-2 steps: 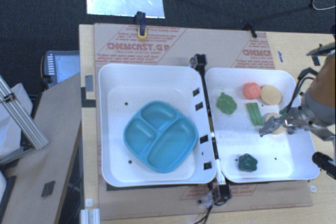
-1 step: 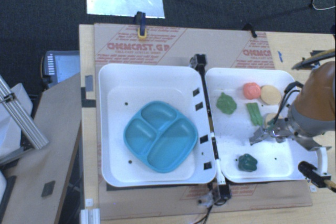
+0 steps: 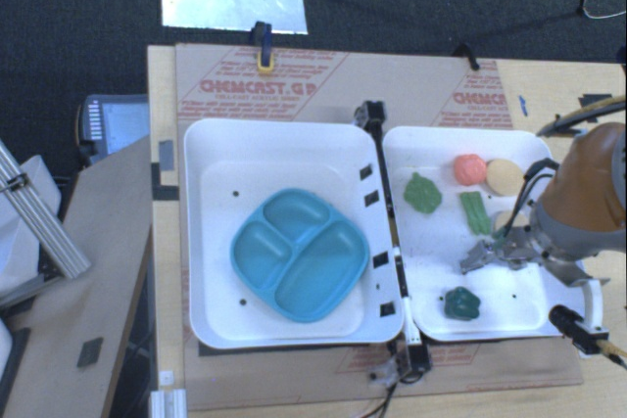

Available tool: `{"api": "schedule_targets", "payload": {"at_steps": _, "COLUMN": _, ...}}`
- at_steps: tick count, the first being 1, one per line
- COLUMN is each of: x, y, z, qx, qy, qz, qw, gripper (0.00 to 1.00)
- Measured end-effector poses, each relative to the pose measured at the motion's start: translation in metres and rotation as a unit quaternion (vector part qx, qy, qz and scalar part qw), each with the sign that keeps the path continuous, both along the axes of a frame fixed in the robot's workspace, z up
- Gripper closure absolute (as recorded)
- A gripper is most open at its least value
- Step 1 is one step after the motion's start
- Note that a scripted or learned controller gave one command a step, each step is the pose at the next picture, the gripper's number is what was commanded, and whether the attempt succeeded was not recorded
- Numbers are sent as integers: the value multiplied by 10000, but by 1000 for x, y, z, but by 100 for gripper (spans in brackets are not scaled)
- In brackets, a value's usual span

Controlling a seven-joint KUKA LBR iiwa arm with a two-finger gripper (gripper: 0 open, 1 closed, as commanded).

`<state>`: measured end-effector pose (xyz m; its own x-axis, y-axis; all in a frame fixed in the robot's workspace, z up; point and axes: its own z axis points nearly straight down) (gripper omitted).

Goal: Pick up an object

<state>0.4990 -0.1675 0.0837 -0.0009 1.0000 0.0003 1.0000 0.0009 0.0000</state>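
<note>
My pincer (image 3: 482, 256) is hovering low in the right bin (image 3: 431, 318); I cannot tell its state. A dark green lump (image 3: 461, 303) is lying just below it, a green strip (image 3: 475, 211) just above, with a leafy piece (image 3: 423, 193), pink ball (image 3: 470, 169) and yellow ball (image 3: 505, 176) beyond. A blue plate (image 3: 299, 255) is sitting well off in the left bin (image 3: 211, 210).

In the right white bin (image 3: 431, 201), the bare floor lies mostly at the lower left, between the light green leafy toy (image 3: 423, 193) and the dark green lumpy toy (image 3: 461, 303). The grey arm's gripper (image 3: 487, 255) hangs over the middle. A green stick-shaped toy (image 3: 475, 211), a pink round toy (image 3: 469, 169) and a pale yellow round toy (image 3: 505, 176) crowd the upper right. In the left white bin (image 3: 220, 162), the blue divided plastic plate (image 3: 299, 253) takes the centre; free room runs along the walls.
</note>
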Motion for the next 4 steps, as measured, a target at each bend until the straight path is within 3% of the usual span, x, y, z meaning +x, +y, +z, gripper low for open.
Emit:
{"api": "schedule_targets", "payload": {"at_steps": 1, "x": 1, "y": 0, "z": 12, "qx": -1, "qy": -17, "qz": 3, "qw": 10000, "gripper": 100}}
{"api": "schedule_targets", "payload": {"at_steps": 4, "x": 18, "y": 2, "z": 158, "qx": -14, "qy": -40, "qz": 20, "qw": 10000, "gripper": 100}}
